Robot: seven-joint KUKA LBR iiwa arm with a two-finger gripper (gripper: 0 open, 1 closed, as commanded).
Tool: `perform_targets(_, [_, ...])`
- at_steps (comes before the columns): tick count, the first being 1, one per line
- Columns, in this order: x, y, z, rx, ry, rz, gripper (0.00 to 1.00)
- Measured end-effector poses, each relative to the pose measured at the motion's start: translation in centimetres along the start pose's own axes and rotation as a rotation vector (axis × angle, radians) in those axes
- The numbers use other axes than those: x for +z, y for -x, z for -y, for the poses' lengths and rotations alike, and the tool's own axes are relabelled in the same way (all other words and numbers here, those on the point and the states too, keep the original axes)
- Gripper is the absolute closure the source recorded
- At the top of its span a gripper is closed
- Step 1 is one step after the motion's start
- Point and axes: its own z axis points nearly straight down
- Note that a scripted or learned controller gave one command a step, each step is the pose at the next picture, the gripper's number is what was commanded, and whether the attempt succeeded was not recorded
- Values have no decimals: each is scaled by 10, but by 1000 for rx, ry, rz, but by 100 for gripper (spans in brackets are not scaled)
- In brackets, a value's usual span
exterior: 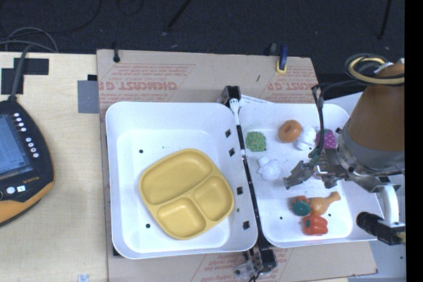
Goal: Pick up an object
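The arm [378, 121] is reaching in from the right over the right bin [274, 117], and the hand [299, 176] is hanging low above the middle of it. Its dark fingers are pointing left, and nothing is showing between them; whether they are spread or pressed together I cannot tell from this slant.

No object is being carried yet. The candidates are lying all around the hand: a white lump [269, 169] just to its left, a green ball [256, 140] further up by the divider, an orange ball [289, 131] and a white piece [306, 137] above, a pink thing [327, 139] partly behind the wrist, and below it a drumstick [322, 202], a teal piece [301, 208] and a red pepper [315, 225] crowding together. The left bin [122, 142] is holding a yellow tray [186, 193].

Judging from the position, the white lump looks like the nearest target. To do this well, the hand should be centring over one isolated item, dropping straight down and closing only when the fingers are straddling it. The lower cluster is looking risky: items are touching, so a finger may be landing on a neighbour and knocking the target aside. The green ball is sitting close to the wall, which may be blocking one finger.
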Motion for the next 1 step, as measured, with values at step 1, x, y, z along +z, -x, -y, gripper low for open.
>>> perform_targets(1, [-10, 1, 0, 2, -3, -1, 100])
